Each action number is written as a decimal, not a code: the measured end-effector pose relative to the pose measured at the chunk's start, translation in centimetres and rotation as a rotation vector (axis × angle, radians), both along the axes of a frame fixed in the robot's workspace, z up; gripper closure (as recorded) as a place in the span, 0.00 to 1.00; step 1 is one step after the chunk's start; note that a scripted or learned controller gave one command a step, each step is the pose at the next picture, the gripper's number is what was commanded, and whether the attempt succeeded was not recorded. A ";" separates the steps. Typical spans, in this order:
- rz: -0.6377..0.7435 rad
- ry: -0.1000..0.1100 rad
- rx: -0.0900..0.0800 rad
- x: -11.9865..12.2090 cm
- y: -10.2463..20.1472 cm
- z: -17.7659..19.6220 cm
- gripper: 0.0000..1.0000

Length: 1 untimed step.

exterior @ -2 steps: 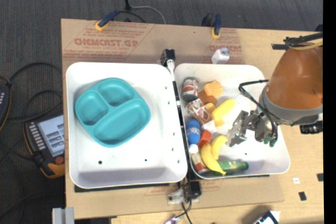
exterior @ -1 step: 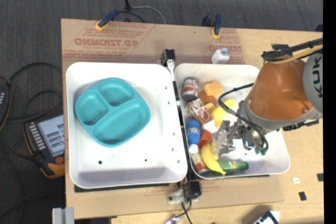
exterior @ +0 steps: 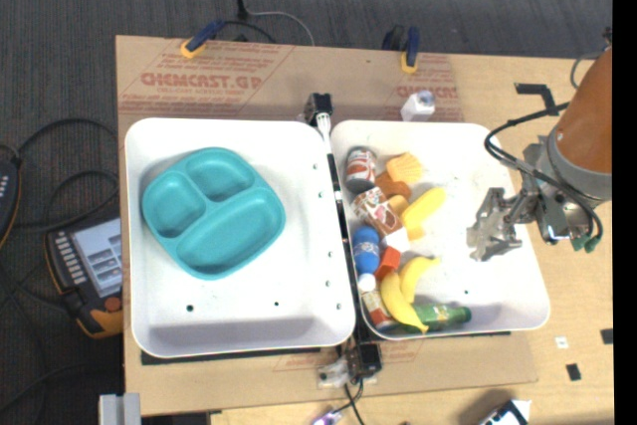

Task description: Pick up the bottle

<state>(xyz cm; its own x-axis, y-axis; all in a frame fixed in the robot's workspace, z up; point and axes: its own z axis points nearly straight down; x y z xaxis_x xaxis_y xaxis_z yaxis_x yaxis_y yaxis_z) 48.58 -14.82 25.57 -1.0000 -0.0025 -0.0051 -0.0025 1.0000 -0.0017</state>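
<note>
Hovering over the right part of the right-hand shallow white bin [exterior: 518, 309], the grey two-finger gripper [exterior: 492, 236] hangs above bare bin floor, well apart from the clutter. Nothing lies between its metal fingers; how wide the jaws stand I cannot tell from this slanted look down.

The slim green plastic bottle [exterior: 439, 317] lies on its side along the bin's near edge, close to the near-left corner, neck pointing right. A yellow toy banana [exterior: 402, 294] touches or overlaps its left end, which will likely crowd a grasp there; the freer right end looks the better target. A small blue bottle with a white cap [exterior: 366, 249] stands or leans against the bin's left wall, packed among a red-and-white carton [exterior: 373, 207], a second yellow banana [exterior: 425, 210] and a small can [exterior: 358, 168]. Which bottle the task means is uncertain.

Items are heaped against the left wall, probably having slid there. The left-hand white bin [exterior: 159, 318] carries a teal divided plastic plate [exterior: 213, 211] near its far-left corner.

Judgement: pick not yet begun; the gripper must travel toward the near-left corner and descend.
</note>
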 end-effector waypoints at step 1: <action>0.001 -0.002 0.002 0.1 0.1 0.9 1.00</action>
